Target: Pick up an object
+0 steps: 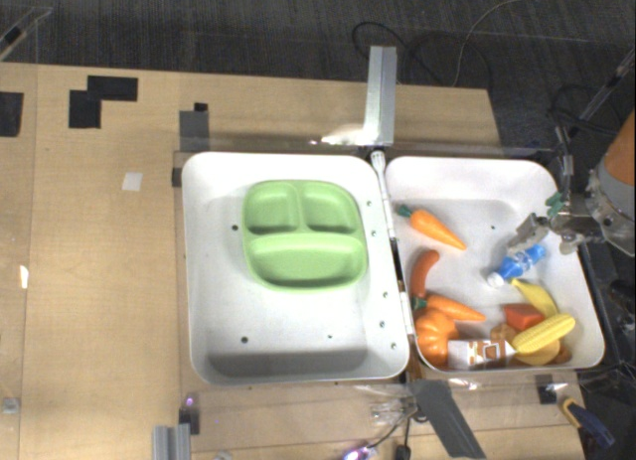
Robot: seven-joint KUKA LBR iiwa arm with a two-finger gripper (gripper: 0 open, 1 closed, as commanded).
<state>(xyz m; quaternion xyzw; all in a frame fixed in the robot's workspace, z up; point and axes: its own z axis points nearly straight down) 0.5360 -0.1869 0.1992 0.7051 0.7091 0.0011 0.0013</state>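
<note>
You can read no lettering on the small blue-capped plastic bottle [517, 264]; pale wooden bench [89, 279], dark carpet behind; the metal two-finger gripper [550, 224] hovers above it, grip state impossible to tell.

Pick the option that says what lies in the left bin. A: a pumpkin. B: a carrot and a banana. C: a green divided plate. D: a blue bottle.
C: the green divided plate lies by itself in the left bin, while the carrot, banana and blue bottle lie in the right bin.
</note>
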